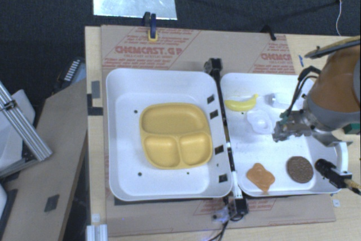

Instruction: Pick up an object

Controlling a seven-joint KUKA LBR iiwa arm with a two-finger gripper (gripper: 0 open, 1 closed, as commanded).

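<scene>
Tool point(284, 131) low over the right bin point(237, 121); I cannot tell how it is set.

On my feed the left bin point(121, 121) holds a smooth yellow three-compartment tray point(172, 135). In the right bin, a round brown ridged disc point(299, 169) lies near the tool, an orange lumpy piece point(260, 176) further left, a curved yellow banana point(241, 103) well apart, and a clear cup point(259, 121) just beside the tool.

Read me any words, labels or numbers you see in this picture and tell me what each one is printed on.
"CHEMCAST GP", red print on the brown protective sheet behind the left bin; the last letters are blurry.
"CHEMCAST", the same print, partly visible, behind the right bin, cut off by the arm.
No other readable text.
</scene>
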